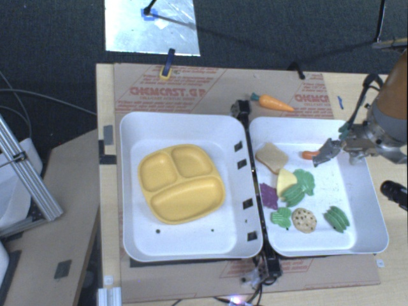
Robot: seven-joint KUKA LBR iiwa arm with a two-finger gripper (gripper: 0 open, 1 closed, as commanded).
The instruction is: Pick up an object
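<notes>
Tool (326,153) over right bin (376,234), orange item (310,154) part-hidden (grip state unclear).

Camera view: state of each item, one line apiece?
gripper: low over right bin, by small orange piece, holding nothing.
yellow divided plate: flat in left bin, unloaded.
bread slice: flat, right bin.
cookie: flat, right bin.
carrot: lying on bench, outside bins.

Toys (294,193) crowd right bin (366,196) centre, bare floor along its right side
</notes>
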